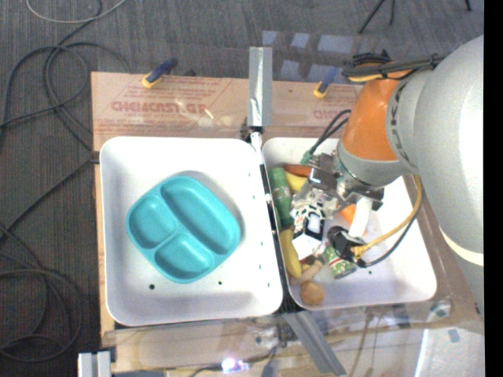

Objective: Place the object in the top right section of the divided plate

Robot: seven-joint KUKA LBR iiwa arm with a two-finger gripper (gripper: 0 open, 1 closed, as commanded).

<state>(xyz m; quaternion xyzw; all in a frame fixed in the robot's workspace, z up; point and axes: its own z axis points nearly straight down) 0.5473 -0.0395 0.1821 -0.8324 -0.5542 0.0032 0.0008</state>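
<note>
A: Grey arm with orange wrist band (377, 124) sits low over right white bin (393, 285), gripper (318, 214) in the toy-food pile (302, 246). Grip state: can't tell.

B: Turquoise divided plastic plate (184, 226) in left bin (118, 171) holds nothing. Pick and place both pending.

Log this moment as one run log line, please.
arm: over right bin | gripper: down among cluttered objects, grasp unclear | divided plate: in left bin, no object on it | step: pick, placement pending
</note>
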